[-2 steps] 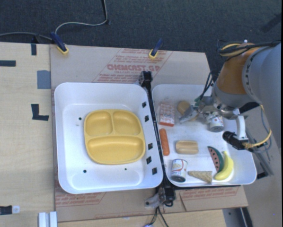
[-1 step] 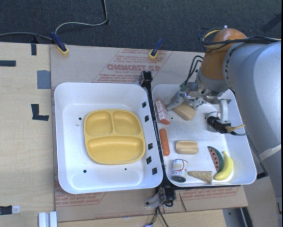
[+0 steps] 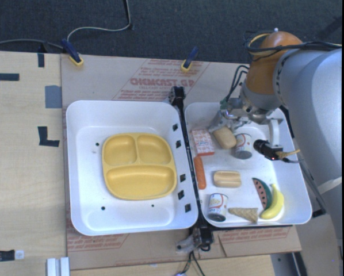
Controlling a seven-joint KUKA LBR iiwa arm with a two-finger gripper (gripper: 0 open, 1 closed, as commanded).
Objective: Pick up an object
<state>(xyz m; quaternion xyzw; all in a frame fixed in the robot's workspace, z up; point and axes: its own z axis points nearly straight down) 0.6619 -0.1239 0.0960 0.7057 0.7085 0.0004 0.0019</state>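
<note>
- You can see the tool (image 3: 234, 117) low over the back of the right bin (image 3: 301, 209).
- A tan bread roll (image 3: 224, 137) sits just below the tool, touching it or very near. You cannot tell if the tool is spread or pinching it.
- The left bin (image 3: 80, 154) holds a yellow plate (image 3: 139, 165).
- The cardboard (image 3: 120, 79) on the surface has red writing; it seems to start "CHEMCAST".
</note>
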